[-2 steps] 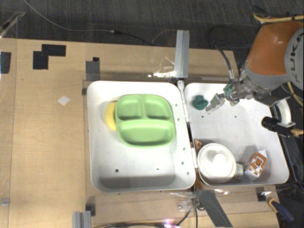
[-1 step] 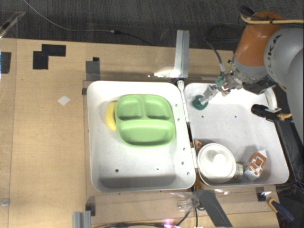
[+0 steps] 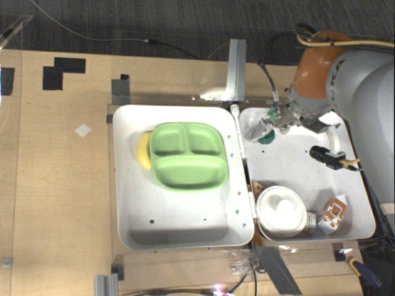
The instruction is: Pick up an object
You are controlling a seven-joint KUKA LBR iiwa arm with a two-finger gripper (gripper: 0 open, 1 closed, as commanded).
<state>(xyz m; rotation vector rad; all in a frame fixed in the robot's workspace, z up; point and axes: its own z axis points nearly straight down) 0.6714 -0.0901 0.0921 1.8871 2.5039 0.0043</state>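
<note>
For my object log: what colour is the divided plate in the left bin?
The divided plate is light green, camera view.

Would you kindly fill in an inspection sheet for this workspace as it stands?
Surface: left bin and right bin, both white, side by side on a wooden bench.
Job's things: green divided plate partly covering a yellow item in the left bin; white bowl, orange-patterned item and small teal item in the right bin.
Clutter: nothing seen.
Grippers: gripper at the right bin's far left corner, close to the teal item.
Cables: thin cable across the floor.
Surroundings: dark carpet; black tape marks on the bench.
</note>
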